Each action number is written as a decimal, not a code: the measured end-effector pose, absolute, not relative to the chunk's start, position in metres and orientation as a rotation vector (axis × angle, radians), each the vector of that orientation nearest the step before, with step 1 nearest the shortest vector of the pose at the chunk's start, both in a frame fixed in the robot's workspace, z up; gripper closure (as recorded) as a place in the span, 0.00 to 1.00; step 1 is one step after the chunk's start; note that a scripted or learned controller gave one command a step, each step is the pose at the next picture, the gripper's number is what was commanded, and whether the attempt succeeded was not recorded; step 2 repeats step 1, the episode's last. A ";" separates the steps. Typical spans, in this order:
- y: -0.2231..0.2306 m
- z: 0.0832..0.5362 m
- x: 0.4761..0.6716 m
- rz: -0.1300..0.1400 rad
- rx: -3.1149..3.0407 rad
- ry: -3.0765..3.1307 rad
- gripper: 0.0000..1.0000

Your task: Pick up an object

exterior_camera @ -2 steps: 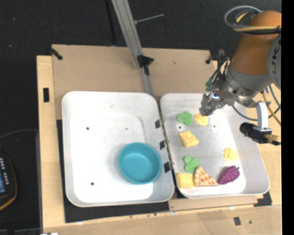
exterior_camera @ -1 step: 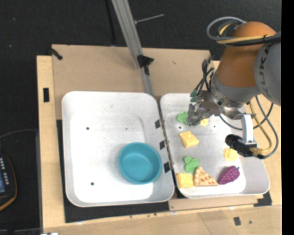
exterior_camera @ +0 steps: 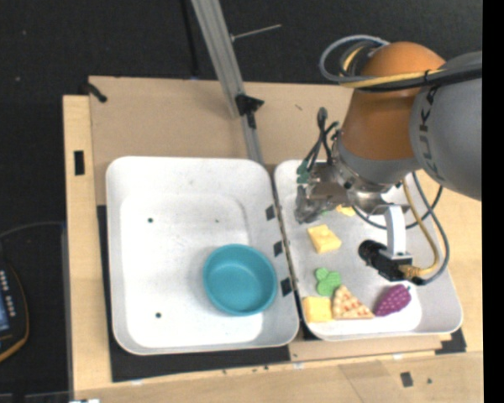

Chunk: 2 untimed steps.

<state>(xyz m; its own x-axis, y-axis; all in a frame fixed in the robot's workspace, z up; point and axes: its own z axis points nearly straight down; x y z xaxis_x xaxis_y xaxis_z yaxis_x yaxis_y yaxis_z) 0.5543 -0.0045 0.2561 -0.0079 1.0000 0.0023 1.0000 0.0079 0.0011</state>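
— Where does the gripper (exterior_camera: 309, 211) sit?
— Low in the right bin (exterior_camera: 437, 309), just above the yellow cheese wedge (exterior_camera: 323, 239); whether it grips anything cannot be told.
— What else lies there?
— A green piece (exterior_camera: 326, 281), a pizza slice (exterior_camera: 349, 304), purple grapes (exterior_camera: 392, 300). The blue bowl (exterior_camera: 239, 279) rests in the left bin (exterior_camera: 151, 191).

the gripper (exterior_camera: 309, 211) hangs over the right bin (exterior_camera: 441, 296) near its left wall, just above a yellow cheese wedge (exterior_camera: 323, 239). a blue bowl (exterior_camera: 238, 279) sits by the left bin's (exterior_camera: 151, 200) right wall.
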 end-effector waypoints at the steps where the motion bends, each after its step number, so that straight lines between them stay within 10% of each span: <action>1: 0.051 0.257 0.544 -0.003 -2.211 -2.230 1.00; 2: 0.051 0.257 0.544 -0.003 -2.211 -2.230 1.00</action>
